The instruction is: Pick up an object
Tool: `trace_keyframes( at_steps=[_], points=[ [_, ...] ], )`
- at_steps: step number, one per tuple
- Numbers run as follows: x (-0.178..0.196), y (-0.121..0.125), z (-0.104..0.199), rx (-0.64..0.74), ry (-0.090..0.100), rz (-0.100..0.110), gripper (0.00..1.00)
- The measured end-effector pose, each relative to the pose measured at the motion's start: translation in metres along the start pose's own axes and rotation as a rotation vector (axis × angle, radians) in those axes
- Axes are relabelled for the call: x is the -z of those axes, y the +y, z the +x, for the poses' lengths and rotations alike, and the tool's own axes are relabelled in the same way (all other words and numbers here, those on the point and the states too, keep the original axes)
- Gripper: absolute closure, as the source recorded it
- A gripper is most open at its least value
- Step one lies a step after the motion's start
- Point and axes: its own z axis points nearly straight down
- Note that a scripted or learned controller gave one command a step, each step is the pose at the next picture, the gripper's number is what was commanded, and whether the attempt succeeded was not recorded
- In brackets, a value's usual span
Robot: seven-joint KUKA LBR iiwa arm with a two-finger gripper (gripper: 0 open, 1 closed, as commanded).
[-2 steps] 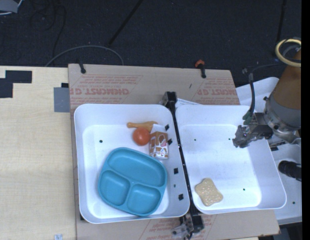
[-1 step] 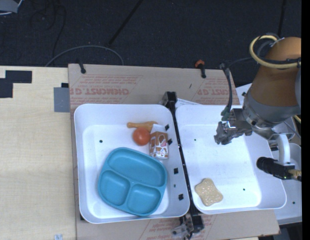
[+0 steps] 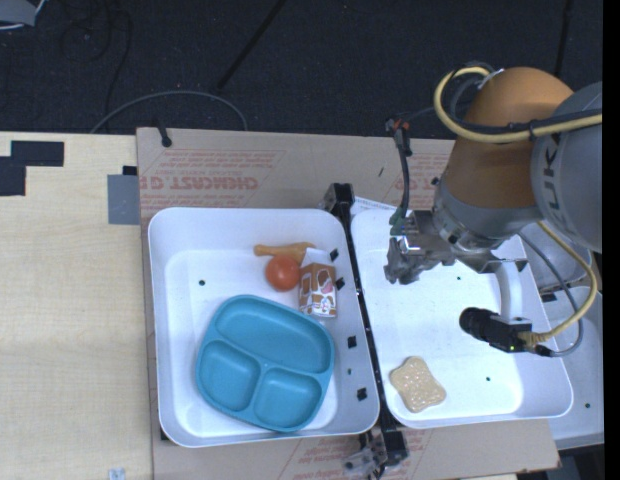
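We look down on a grey arm with an orange band [image 3: 510, 118] reaching in from the right, its gripper [image 3: 405, 268] poised over the upper left part of the right-hand bin [image 3: 550, 398]. We see nothing caught in the gripper, and the dark metal at its tip is too tangled for us to tell how far it stands open.

No object has been lifted, so we judge the task to be at its first step: choosing a target and coming down on it. The nearest candidate in the same bin is a pale, biscuit-like slice [image 3: 418, 384] lying flat near the front edge, well apart from the gripper. Across the divider, the left-hand bin [image 3: 165, 268] holds a blue divided plate [image 3: 265, 363], a small red ball [image 3: 283, 273] touching an orange carrot-shaped toy [image 3: 285, 251], and a small printed carton [image 3: 318, 290] just beside the ball.

As we read it, the next move calls for a sideways shift to stand squarely over one item, then a straight descent. The flat slice offers little to pinch; the carton looks the easier hold, though it crowds the ball and the bin wall.
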Motion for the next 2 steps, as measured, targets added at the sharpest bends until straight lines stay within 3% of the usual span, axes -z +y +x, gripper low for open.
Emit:
trace_keyframes(
  at_steps=[2],
  points=[
    [-0.028,0.015,0.105,-0.001,-0.001,0.001,1.00]
  ],
)
